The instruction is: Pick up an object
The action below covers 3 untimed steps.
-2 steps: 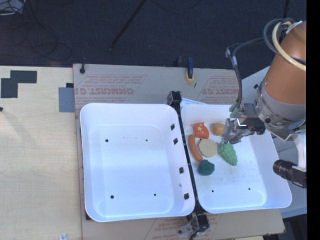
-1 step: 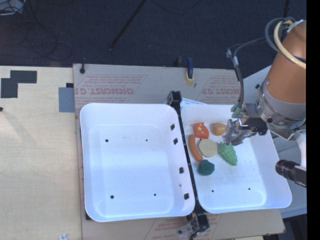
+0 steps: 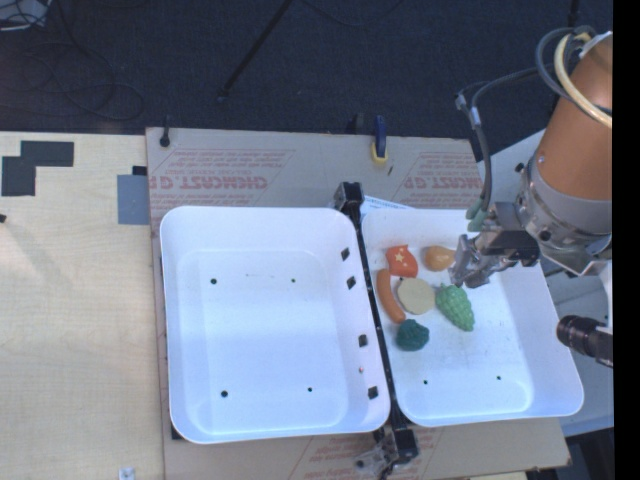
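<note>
2 white bins sit side by side on the bench. The left bin [image 3: 200, 268] and the right bin [image 3: 520, 388] meet at black clips. In the right bin lie a red piece [image 3: 402, 260], an orange piece [image 3: 437, 258], a cream disc [image 3: 415, 296], an orange sausage shape [image 3: 388, 296], a light green bumpy piece [image 3: 455, 307] and a dark green piece [image 3: 412, 336]. The gripper [image 3: 468, 268] hangs just above the light green bumpy piece.

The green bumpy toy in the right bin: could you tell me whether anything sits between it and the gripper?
Nothing visible does. The gripper sits just above the green bumpy toy; the beige piece lies beside it, to its left.
</note>
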{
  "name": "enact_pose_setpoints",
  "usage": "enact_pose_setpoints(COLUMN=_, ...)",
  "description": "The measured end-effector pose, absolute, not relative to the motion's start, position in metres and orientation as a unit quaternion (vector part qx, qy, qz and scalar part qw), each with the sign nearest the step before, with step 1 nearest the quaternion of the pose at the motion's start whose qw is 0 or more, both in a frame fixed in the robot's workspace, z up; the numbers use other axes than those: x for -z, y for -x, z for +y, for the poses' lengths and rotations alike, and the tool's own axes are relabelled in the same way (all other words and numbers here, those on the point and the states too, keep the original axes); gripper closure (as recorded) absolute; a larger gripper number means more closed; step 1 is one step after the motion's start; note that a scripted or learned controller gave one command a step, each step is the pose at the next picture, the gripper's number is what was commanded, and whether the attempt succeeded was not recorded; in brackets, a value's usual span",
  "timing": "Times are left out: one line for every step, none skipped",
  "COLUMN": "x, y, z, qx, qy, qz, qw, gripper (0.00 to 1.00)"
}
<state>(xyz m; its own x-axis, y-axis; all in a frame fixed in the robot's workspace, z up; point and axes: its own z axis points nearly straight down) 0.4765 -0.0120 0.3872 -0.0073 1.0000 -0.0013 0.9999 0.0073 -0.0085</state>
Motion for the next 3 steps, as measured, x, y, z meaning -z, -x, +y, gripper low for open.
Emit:
enact_pose_setpoints(x=-0.522, y=-0.476, z=0.014, qx=0.0051, qy=0.706, qz=-0.708, qw=-0.004, gripper=1.00)
enact_pose_setpoints(x=-0.350, y=-0.474, z=0.064, qx=-0.0075, qy=0.705, qz=-0.709, qw=0.006, gripper=1.00)
enact_pose_setpoints(x=-0.465, y=-0.537, z=0.053, qx=0.0036, qy=0.706, qz=-0.708, qw=-0.004, gripper=1.00)
